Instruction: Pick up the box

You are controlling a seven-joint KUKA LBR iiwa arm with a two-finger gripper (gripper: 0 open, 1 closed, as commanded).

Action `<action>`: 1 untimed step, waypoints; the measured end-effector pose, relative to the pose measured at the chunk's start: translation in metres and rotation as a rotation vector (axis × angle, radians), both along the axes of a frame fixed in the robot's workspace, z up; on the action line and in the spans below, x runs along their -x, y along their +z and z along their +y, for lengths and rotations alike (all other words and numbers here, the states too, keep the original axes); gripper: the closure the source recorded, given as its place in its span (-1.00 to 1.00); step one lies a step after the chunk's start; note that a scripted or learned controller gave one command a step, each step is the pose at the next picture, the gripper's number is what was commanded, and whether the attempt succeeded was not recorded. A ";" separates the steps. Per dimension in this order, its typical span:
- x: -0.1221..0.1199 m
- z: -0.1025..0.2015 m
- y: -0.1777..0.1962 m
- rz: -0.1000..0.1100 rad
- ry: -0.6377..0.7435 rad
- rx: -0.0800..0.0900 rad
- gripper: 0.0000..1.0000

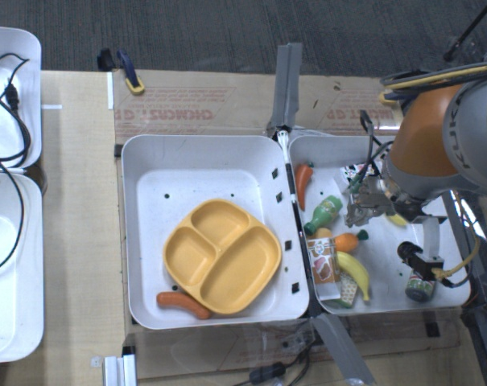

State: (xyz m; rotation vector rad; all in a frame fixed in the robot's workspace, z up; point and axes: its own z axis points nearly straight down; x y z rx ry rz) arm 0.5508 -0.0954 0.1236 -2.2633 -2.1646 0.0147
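Over the right bin (460, 292), the gripper (364, 207) is hovering above the middle of the clutter, apparently carrying nothing; its fingers are too blurred against the bin floor to tell whether they are spread or closed. The box (323, 265) is lying flat by the bin's left wall, below and left of the gripper, so the task is sitting at the approach step, with no grasp made.

Next move is calling for a shift left and toward the near edge, then a descent onto the box. Room is looking tight: the wall is running just beside the box's left edge, a banana (354, 270) is touching or nearly touching its right side, and an orange (345, 242) is crowding its top corner. The bottle (323, 214) is lying just above. Open floor is showing further right.
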 end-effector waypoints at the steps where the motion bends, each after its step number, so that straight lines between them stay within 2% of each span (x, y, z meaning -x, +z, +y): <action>1: 0.000 0.000 0.000 0.000 0.001 0.000 -1.00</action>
